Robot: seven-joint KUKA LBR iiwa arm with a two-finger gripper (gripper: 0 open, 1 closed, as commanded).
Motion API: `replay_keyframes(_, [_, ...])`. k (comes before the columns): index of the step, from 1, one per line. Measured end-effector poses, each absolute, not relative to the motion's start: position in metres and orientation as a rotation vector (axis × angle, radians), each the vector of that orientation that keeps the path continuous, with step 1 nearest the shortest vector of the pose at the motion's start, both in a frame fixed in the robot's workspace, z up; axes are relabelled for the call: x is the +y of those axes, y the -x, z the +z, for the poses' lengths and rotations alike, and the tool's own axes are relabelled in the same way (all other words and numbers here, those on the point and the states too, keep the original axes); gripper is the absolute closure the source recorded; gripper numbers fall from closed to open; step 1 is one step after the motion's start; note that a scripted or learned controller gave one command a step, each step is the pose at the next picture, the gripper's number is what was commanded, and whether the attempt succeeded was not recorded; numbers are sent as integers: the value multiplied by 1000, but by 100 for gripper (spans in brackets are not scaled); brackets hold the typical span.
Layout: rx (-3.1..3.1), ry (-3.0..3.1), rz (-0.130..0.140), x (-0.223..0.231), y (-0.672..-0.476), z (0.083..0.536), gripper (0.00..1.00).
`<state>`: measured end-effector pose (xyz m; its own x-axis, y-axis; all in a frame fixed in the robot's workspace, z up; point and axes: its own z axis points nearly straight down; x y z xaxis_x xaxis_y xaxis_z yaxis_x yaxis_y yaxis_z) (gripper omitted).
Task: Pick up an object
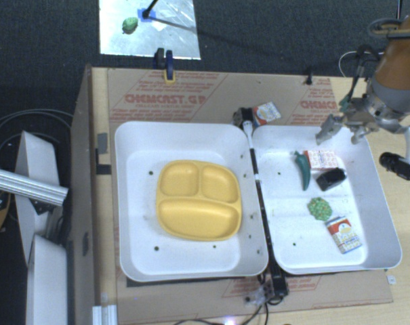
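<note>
The worktop (394, 202) carries a brown cardboard sheet (211, 90) with the red printed word "CHEMCAST" on it, seen at the top and again, turned, near the right corner. On the cardboard two shallow white bins stand side by side, touching along the middle. The left bin (133, 181) holds a yellow plate (198, 200) with three compartments, lying flat near its centre. The right bin (374, 242) holds the small things. The grey arm (398, 80) comes in from the right, and its jaws (340, 131) hang above the far right corner of this bin; the two fingers stand apart, open, with nothing between them. Just below them lies a white and red packet (322, 159), its writing too small to read. A green pepper (303, 170) lies touching its left side, and a black block (330, 179) lies just under it. Nearer the front there is a green bumpy ball (320, 208), and beside it a small red and white box (344, 234), tilted. Outside the bins, a little white packet (265, 113) rests on the cardboard near the bins' far joint. A blue and yellow clamp (166, 63) grips the far cardboard edge.
</note>
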<state>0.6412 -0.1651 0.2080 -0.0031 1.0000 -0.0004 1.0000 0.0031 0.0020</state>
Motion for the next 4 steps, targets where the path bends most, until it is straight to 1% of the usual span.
replay_keyframes(1, [2222, -2209, 9, -148, -653, 89, 0])
replay_keyframes(2, [2218, -2201, 16, -148, -656, 103, 100])
replay_keyframes(3, [2219, -2201, 16, -148, -655, 102, 0])
replay_keyframes(4, [2221, -2218, 2, -162, -644, 126, 0])
